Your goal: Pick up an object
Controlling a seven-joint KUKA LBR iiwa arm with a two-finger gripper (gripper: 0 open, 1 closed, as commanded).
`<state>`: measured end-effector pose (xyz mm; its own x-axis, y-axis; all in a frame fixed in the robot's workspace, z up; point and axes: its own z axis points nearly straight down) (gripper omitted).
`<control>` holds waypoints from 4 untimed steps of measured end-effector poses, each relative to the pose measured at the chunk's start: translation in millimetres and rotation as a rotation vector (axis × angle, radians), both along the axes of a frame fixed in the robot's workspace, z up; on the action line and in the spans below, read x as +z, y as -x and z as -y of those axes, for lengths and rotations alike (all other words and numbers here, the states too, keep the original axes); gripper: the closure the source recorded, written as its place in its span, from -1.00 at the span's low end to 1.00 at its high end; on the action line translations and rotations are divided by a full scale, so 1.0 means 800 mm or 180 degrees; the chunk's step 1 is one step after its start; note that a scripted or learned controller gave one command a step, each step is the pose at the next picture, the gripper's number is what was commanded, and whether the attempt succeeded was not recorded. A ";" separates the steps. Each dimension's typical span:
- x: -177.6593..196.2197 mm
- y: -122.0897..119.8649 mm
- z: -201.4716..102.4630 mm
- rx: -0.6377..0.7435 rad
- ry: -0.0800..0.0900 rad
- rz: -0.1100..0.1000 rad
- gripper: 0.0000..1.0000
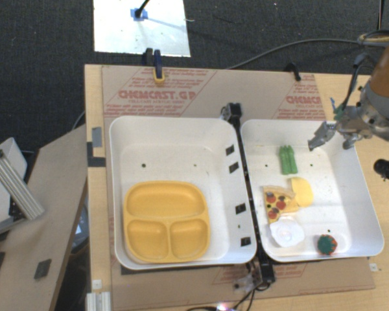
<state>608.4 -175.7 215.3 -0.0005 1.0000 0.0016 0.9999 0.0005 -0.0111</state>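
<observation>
Hovering over the right white bin [360, 193], our jaws [334, 137] are standing apart, gripping nothing; we are seeing the green ridged toy piece [287, 159] lying just below-left, near a toy pizza slice [277, 203].

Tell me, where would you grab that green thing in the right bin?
Likely across the narrow width of the green piece, near its middle, coming straight down from above. It lies flat and long, apart from the pizza slice, so fingers fit on both long sides. The gripper hovers nearby.
</observation>
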 end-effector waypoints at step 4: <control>-0.159 -0.019 -0.003 0.0014 0.0014 0.0060 -1.00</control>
<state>623.7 -173.4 88.3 -0.0049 1.0000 -0.0030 1.0000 0.0049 0.0076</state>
